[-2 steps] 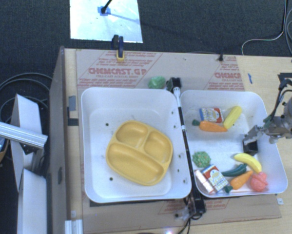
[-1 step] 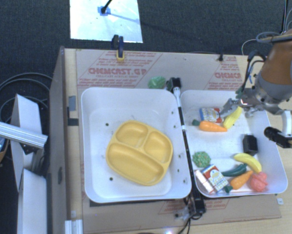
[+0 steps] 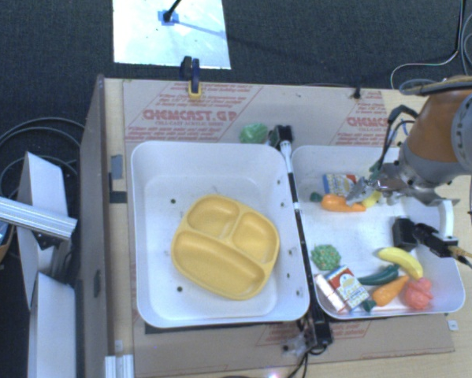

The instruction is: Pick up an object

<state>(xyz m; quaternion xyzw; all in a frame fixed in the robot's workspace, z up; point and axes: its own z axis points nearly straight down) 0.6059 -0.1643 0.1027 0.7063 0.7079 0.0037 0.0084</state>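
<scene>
My gripper (image 3: 367,189) is low over the back of the right bin (image 3: 456,278), at the end of the grey and orange arm. It is right beside an orange pepper-like toy (image 3: 340,204) and a small yellow piece (image 3: 370,198), and just right of a blue and red packet (image 3: 337,183). Whether it touches any of them cannot be made out. Toward the front of that bin lie a green broccoli (image 3: 325,256), a banana (image 3: 401,261), a green cucumber (image 3: 378,275), a carrot (image 3: 388,290), a pink fruit (image 3: 417,293) and a small carton (image 3: 346,287).
The left bin (image 3: 153,211) holds a yellow divided plate (image 3: 224,245). A green toy (image 3: 254,133) lies on the cardboard behind the bins. A ridge (image 3: 293,203) where the two bin rims meet runs between them.
</scene>
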